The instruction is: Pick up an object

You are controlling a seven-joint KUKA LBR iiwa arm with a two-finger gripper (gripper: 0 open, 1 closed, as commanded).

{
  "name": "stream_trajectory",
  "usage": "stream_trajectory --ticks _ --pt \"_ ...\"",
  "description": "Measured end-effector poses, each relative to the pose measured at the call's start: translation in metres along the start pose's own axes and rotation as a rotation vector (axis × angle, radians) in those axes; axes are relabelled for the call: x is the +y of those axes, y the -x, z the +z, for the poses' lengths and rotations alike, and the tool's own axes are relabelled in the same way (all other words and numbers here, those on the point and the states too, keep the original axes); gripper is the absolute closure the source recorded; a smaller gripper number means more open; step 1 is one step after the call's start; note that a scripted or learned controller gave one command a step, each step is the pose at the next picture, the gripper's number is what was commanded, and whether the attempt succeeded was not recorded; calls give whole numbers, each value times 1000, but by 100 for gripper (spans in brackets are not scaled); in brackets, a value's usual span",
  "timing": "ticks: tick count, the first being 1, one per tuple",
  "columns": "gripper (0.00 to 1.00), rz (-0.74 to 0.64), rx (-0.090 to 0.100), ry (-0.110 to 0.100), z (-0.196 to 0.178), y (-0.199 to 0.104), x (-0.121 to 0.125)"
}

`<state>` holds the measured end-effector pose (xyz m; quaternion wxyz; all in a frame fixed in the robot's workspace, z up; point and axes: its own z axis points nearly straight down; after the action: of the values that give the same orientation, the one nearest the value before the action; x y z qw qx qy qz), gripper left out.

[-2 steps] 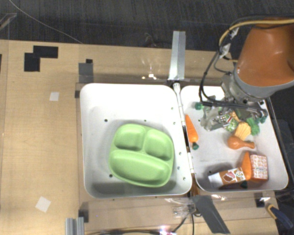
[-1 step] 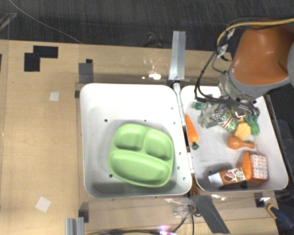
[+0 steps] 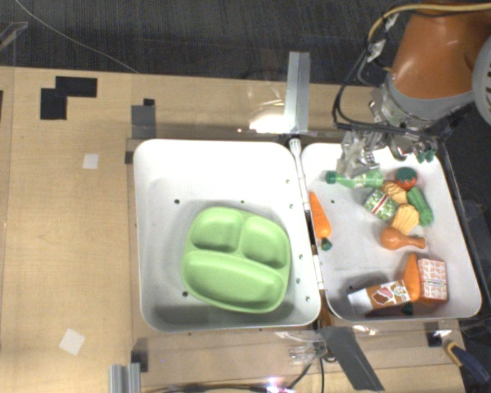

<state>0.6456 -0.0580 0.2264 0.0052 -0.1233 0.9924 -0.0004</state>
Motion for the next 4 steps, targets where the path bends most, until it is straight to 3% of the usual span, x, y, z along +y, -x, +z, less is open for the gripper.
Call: stream_trajectory --ticks 1,2,3,4 --pt "100 -2 -13 -2 -15 3 1" --pt "100 56 -2 2 -11 31 35" --pt "100 54 -15 0 -26 33 35" --pt "100 -353 2 2 19 24 -3"
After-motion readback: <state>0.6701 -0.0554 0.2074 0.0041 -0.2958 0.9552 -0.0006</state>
